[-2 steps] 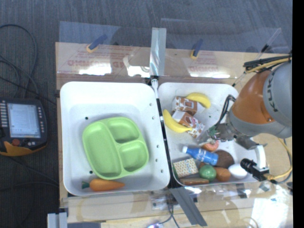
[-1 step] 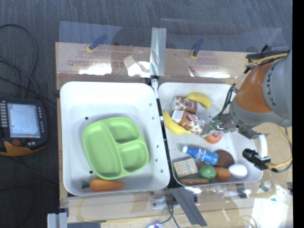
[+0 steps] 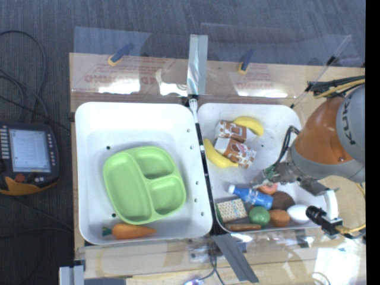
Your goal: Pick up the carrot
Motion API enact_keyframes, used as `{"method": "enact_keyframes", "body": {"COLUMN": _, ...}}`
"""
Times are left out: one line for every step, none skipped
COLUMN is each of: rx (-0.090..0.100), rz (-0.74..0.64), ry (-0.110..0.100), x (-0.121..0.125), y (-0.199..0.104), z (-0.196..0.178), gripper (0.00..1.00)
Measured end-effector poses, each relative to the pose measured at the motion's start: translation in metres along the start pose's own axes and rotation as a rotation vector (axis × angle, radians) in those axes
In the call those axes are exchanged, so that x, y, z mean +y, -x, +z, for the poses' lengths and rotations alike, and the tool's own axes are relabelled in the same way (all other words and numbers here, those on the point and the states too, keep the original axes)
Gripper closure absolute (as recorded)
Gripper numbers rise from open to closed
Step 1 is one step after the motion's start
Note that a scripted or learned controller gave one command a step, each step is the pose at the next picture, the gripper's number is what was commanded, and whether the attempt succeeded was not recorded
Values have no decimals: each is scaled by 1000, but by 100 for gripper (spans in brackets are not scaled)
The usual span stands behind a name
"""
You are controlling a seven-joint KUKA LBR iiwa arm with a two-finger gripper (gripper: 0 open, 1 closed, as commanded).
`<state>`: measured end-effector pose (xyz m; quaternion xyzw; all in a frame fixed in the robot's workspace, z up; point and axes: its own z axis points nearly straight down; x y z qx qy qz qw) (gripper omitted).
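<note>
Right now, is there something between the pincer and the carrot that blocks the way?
Yes. The pincer is over the right bin; the carrot lies at the left bin's near edge. Between them stand the bins' adjoining walls and the green divided plate.

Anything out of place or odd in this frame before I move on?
Mainly a mismatch: the carrot lies in the left bin, beside the green divided plate, while the arm is over the cluttered right bin. Nothing looks spilled or damaged.
</note>
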<state>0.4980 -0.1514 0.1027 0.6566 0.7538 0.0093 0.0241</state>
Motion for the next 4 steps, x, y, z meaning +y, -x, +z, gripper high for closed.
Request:
{"method": "enact_keyframes", "body": {"rx": 25, "rz": -259, "ry": -37, "x": 9, "y": 35, "z": -126, "gripper": 100}}
{"method": "enact_keyframes", "body": {"rx": 33, "rz": -566, "ry": -36, "x": 12, "y": 69, "z": -166, "gripper": 100}}
{"method": "enact_keyframes", "body": {"rx": 35, "rz": -584, "ry": -33, "x": 73, "y": 8, "z": -203, "gripper": 100}}
{"method": "enact_keyframes", "body": {"rx": 44, "rz": -867, "ry": -34, "x": 93, "y": -16, "z": -111, "gripper": 100}}
